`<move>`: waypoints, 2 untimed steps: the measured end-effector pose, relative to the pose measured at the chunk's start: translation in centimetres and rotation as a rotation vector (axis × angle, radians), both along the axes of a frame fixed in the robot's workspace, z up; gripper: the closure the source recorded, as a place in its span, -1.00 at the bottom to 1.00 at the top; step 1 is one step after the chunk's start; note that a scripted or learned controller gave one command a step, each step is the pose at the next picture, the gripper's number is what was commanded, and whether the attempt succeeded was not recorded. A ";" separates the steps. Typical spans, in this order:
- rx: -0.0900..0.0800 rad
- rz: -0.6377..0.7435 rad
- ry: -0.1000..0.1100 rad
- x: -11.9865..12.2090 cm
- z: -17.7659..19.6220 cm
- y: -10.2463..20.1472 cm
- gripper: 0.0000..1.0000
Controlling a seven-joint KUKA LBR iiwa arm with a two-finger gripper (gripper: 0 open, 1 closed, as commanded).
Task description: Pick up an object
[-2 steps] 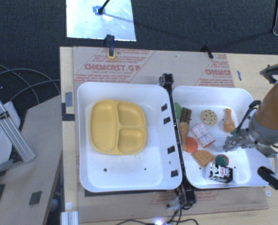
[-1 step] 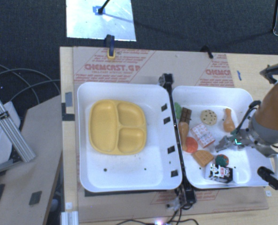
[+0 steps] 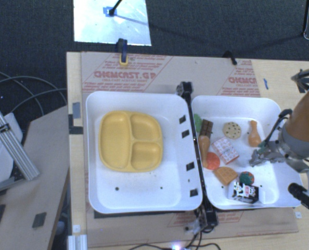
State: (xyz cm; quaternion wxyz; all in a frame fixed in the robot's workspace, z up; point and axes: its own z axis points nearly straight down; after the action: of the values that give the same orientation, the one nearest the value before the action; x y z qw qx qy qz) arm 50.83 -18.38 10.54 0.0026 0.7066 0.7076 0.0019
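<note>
You see gripper low in right bin, just right of pink packet. Finger state: cannot tell, too small. Packet lies toward divider from gripper, long axis diagonal. Cookie just beyond packet. Nothing visibly held.

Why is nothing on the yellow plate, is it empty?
Empty: the yellow plate shows three bare sections; the toy food lies in the right bin.

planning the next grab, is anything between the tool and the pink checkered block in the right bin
Nothing visible. The tool sits over bare bin floor just right of the pink checkered block, with open white floor between them. The cookie lies further back.
</note>
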 end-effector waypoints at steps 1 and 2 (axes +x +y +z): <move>-0.002 0.003 -0.002 -2.0 -1.9 6.2 1.00; -0.001 0.000 0.000 -2.0 -2.0 6.0 -1.00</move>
State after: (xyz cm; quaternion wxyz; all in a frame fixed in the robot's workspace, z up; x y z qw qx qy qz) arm 48.84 -12.39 8.58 0.0028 0.7066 0.7076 0.0016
